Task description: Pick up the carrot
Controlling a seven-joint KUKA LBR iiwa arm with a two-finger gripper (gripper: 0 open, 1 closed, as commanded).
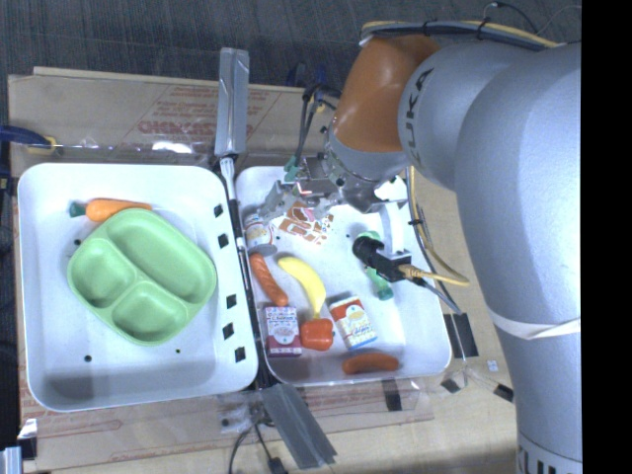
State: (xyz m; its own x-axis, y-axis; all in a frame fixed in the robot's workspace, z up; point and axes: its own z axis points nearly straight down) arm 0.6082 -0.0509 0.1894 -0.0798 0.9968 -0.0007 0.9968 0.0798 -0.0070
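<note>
Two white bins sit side by side on the bench. Nearest edge of the right bin (425, 358): a red sausage-like piece (371, 363), a tomato (317, 334) and two small cartons. Behind those lie a banana (304, 279) and an orange-red sausage (268, 279).

Left bin (39, 294): green divided plate (141, 275); the carrot (111, 207) lies just behind it, touching or nearly touching its rim, near the far wall.

Gripper (296, 191) hangs over the far end of the right bin, well apart from the carrot. Cannot tell its state.

Risks, as judged: descent here catches the wrong item; the orange-red sausage could pass for the target. At the carrot, plate rim and bin wall may block a clean grasp.
</note>
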